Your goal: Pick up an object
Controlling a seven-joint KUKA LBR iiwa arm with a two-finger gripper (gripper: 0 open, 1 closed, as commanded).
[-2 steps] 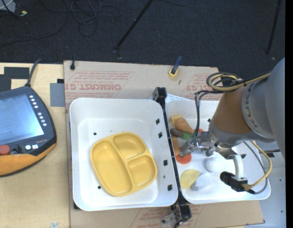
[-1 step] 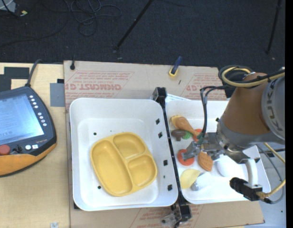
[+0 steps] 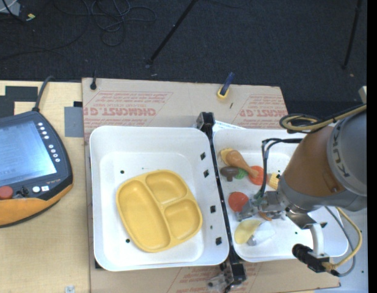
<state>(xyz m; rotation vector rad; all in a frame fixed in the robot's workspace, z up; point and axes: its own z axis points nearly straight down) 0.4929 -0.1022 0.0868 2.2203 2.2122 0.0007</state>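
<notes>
While the desk [image 3: 41, 249] carries two white bins side by side, the left bin [image 3: 109, 151] holds a yellow divided tray [image 3: 157, 209]. A teach pendant [image 3: 26, 163] lies well left of it. Reaching from the right, the arm [image 3: 325, 163] bends down over the right bin [image 3: 341, 249], its end effector [image 3: 261, 207] low among the toys; how far it is open cannot be told. Nearby lie a pale yellow piece [image 3: 248, 229], a drumstick [image 3: 237, 159] and a red tomato [image 3: 238, 200].
</notes>
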